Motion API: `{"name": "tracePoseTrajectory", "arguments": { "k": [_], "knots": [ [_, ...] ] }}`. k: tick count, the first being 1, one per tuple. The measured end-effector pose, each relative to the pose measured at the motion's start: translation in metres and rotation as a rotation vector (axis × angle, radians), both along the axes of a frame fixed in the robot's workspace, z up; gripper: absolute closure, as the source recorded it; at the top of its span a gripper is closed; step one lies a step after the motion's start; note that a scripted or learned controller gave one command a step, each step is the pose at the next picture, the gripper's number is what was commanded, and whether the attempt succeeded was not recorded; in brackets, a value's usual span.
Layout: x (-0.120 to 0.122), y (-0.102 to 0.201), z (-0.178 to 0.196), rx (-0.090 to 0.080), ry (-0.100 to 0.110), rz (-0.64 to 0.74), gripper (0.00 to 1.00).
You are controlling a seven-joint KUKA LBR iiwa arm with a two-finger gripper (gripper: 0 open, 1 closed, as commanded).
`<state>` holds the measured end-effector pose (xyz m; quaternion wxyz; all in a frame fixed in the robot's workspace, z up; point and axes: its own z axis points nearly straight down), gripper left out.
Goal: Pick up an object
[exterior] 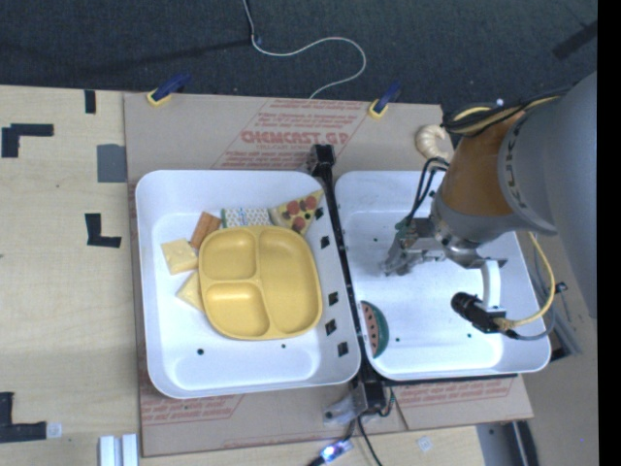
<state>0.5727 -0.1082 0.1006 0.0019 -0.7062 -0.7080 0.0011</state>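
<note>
A yellow divided plate (260,282) lies in the left bin (155,357). Around its upper left edge lie a tan cracker piece (179,256), a brown wafer (204,228) and a pale yellow piece (188,291). A pizza-slice toy (298,212) and a small patterned piece (243,217) lie along the plate's far side. A watermelon-slice toy (375,325) rests at the lower left edge of the right bin (456,357). My gripper (400,256) hangs over the right bin's middle, above bare bin floor, pointing down. It is well up and right of the watermelon slice.
The grey arm with its orange band (475,178) covers the right bin's upper right part. A black cable connector (473,309) hangs beside the wrist. A black divider clip strip (335,260) runs between the bins. Blue and yellow clamps (170,87) hold the cardboard's far edge.
</note>
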Motion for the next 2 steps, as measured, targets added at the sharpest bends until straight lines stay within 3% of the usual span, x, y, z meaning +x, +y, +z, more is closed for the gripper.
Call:
{"name": "tracePoseTrajectory", "arguments": {
  "k": [2],
  "knots": [
    [-0.003, -0.011, 0.109, -0.002, -0.008, -0.002, 1.0]
  ]
}}
